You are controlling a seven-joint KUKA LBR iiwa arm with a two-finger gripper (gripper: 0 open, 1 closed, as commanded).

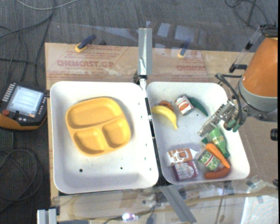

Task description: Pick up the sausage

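Sausage [218, 173] sits at the near-right corner of the right bin [192, 87], against the near wall. Long axis roughly left-right, slightly curved, right end tipped up toward the far side.

Crowded around it: carrot [218, 154] lies diagonally just above, touching or nearly so; a green-labelled can [209, 159] is wedged between carrot and sausage. Left of that, a purple-maroon carton [185, 171] with a white-and-brown carton [180, 156] just behind it. Green packet [218, 138] is farther back, under the gripper.

Gripper [217, 119] hangs over the right side of the right bin, above the green packet, well short of the sausage. Finger state: cannot tell, the metal parts blur together. Nothing seen held.

Farther back in the same bin: banana [166, 115], a brown item behind it, a red-and-white can [183, 105], a green pepper-like piece [199, 107].

Left bin [65, 171] holds a yellow divided tray [99, 124]. Teach pendant [19, 106] on the floor to the left.
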